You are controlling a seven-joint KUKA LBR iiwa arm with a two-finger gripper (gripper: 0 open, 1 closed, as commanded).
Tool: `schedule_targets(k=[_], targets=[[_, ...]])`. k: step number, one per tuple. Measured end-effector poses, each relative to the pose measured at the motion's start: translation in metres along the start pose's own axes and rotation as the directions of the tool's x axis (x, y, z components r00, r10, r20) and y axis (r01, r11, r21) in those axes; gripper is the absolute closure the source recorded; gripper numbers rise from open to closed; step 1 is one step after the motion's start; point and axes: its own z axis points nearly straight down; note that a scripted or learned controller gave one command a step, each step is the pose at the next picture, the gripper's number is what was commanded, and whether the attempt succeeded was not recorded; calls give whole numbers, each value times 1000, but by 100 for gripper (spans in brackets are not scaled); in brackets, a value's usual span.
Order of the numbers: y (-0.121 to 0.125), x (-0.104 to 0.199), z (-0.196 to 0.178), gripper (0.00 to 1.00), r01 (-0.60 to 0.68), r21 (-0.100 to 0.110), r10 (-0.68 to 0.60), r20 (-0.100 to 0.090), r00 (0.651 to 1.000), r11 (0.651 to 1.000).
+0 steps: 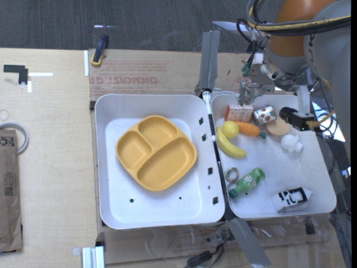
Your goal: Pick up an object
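Note:
My gripper (246, 95) hangs over the back left corner of the right bin (318, 166), just above a red box (240, 114). Nothing shows in its grasp. Beside the box lie a white cup with coloured spots (264, 115), an orange carrot (249, 129), a yellow lemon (230, 129) and a banana (231, 144). Further right sit a tan wooden piece (278, 128) and a small white object (291, 143). Toward the front are a green bottle (246, 182), a metal ring piece (231, 175) and a black-and-white box (292, 197).
The left bin (111, 194) holds a yellow divided plate (156, 152). A raised divider (211, 138) separates the two bins. The arm's black cable bundle (298, 118) hangs over the right bin's back right. A brown paper bag (9, 183) lies at the far left.

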Motion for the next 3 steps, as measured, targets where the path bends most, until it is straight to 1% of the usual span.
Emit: schedule_targets(k=[1, 2, 3], targets=[[-35, -98, 25, 100, 181, 1, -181, -1, 983, 983], [-35, -98, 25, 0, 182, 1, -182, -1, 983, 983], [-26, -60, 93, 0, 376, -8, -376, 12, 926, 927]])
